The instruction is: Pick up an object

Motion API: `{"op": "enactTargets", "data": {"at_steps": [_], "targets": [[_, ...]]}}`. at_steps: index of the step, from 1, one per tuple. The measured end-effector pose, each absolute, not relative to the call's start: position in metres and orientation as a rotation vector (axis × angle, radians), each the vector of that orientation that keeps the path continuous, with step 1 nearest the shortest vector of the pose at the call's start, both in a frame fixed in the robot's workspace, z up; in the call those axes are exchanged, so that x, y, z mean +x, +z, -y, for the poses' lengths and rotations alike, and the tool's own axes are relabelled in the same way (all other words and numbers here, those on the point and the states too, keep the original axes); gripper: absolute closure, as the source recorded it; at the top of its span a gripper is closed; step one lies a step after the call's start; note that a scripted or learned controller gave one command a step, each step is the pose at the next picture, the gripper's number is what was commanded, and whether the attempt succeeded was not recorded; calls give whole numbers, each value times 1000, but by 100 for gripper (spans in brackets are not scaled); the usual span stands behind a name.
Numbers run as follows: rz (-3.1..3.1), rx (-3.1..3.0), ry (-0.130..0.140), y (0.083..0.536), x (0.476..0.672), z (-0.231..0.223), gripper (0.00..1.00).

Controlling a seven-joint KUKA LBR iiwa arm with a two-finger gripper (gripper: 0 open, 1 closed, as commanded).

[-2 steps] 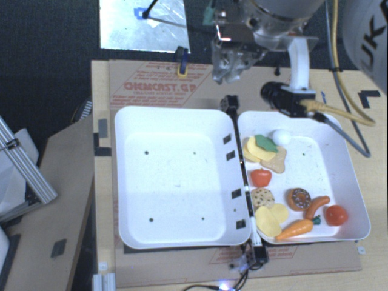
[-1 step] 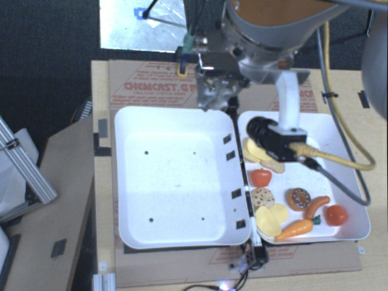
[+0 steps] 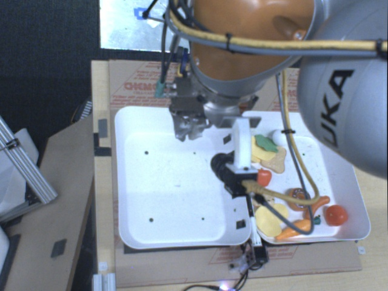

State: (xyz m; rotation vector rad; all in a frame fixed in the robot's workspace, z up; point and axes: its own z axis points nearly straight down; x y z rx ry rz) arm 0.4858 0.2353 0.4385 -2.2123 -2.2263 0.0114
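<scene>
Two white bins (image 3: 151,235) share the bench; pincer (image 3: 189,129) hangs over the left one, grip state unclear, toys (image 3: 273,156) lying rightward.

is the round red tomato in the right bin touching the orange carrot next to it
Apart. The camera view shows bare white bin floor between the round red tomato and the orange carrot.

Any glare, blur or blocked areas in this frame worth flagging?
Camera view: glare on the arm's orange band; the grey arm looms close and soft, covering part of the right bin; the left bin is evenly lit and sharp.
</scene>
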Motion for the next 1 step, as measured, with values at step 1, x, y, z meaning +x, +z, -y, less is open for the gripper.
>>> {"op": "enactTargets", "data": {"at_steps": [1], "targets": [[2231,-2217,-18,534,487,-225,100]]}}
